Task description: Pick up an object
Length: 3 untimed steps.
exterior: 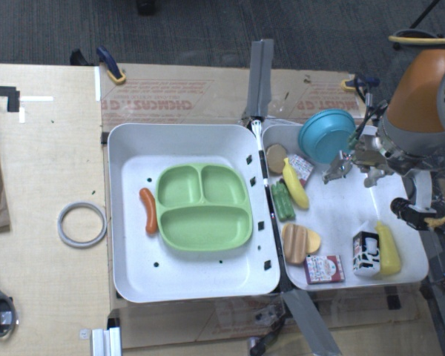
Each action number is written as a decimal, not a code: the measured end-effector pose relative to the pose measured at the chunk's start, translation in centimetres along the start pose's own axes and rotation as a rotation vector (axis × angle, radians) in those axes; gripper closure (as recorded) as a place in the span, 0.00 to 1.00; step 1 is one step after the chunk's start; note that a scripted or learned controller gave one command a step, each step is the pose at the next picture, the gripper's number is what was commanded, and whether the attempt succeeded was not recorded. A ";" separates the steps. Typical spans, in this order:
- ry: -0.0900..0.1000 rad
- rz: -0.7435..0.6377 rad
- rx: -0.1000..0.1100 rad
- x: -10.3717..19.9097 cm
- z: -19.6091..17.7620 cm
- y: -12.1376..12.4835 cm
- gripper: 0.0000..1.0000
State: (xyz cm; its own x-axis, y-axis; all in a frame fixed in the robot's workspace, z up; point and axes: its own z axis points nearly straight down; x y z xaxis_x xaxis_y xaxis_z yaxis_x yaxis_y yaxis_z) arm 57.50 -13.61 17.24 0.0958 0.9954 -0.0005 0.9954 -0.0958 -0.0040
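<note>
Gripper (346, 166) of grey-and-orange arm hangs over right white bin (411, 273), its grasp impossible to make out.
Nearest are the tipped blue plastic bowl (325, 133) and yellow toy banana (295, 185); crowded neighbours could deflect a descent, so the pick misses.
</note>
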 end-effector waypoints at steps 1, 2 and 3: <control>-0.002 -0.118 -0.007 2.4 6.9 2.5 0.00; 0.007 -0.156 0.033 1.8 7.8 7.6 0.00; -0.002 -0.221 -0.012 4.0 7.5 4.0 0.00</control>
State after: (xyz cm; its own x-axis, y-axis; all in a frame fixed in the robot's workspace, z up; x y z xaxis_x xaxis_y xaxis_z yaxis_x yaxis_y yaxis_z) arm 61.82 -9.99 9.68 -0.1251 0.9921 -0.0032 0.9921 0.1252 0.0080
